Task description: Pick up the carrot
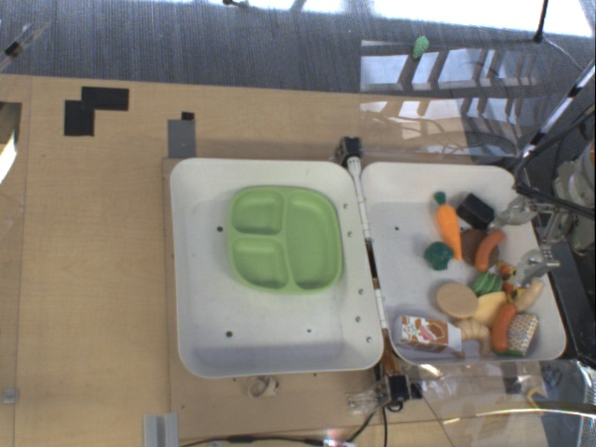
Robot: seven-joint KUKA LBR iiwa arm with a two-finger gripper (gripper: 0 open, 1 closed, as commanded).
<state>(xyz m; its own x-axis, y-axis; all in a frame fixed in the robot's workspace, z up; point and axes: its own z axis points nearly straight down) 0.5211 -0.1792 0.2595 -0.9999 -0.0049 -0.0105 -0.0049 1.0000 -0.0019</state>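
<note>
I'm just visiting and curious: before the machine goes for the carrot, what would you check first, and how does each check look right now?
1. Carrot in view: ok, it lies in the right bin.
2. Top of carrot uncovered: ok.
3. Room around carrot: not ok, a black block and a green broccoli piece sit close beside it.
4. End effector near the carrot: not ok, it is at the bin's right rim.
5. End effector open: cannot tell.
6. Green plate out of the way: ok, it is in the left bin.
</note>
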